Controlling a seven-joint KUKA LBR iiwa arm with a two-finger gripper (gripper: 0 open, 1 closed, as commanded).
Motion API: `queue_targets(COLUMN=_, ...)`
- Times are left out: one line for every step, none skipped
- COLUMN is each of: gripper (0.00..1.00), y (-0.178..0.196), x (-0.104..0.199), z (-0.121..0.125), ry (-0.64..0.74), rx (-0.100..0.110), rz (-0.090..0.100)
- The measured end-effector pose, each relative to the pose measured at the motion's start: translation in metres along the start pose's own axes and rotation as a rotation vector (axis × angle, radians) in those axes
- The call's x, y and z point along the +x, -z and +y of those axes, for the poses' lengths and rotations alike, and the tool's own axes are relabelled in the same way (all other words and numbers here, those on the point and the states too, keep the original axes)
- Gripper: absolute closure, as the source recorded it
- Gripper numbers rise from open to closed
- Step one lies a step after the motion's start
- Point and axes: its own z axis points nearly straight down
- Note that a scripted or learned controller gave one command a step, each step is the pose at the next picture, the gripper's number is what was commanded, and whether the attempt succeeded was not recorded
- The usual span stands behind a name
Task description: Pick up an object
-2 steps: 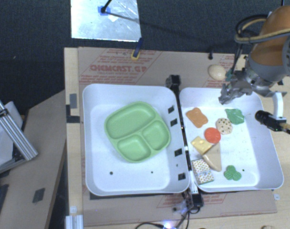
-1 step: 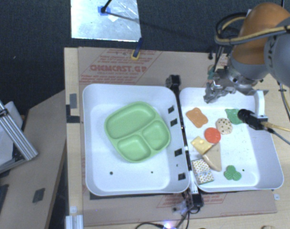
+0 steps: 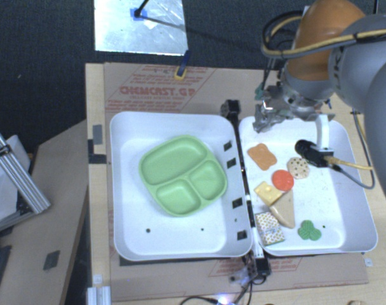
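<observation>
Toast slice, flat and orange-brown, lies just below the claw.

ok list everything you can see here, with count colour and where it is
bins: 2, white, side by side on the bench
divided tray: 1, light green, left bin
toast-shaped piece: 1, orange-brown, right bin, upper left
round slice: 1, red, right bin, middle
speckled cookie: 1, beige, just right of the red slice
cheese wedge: 1, yellow, below the red slice
wedge piece: 1, tan, below the cheese
patterned square: 1, pale multicolour, right bin's lower left corner
leafy piece: 1, green, right bin, lower middle
foil sheet: 1, silver, behind the bins
arm: 1, grey with orange band, from the right
gripper: 1, dark metal, over the right bin's top left corner
</observation>
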Motion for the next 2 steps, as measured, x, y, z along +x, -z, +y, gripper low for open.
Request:
queue_targets(gripper=1.00, y=0.0021, x=0.0452, z=0.0317, ry=0.000, rx=-0.001, rz=0.001)
queue_targets(gripper=1.00, y=0.0072, x=0.0453, z=0.0240, ry=-0.003, rx=0.002, rz=-0.001)
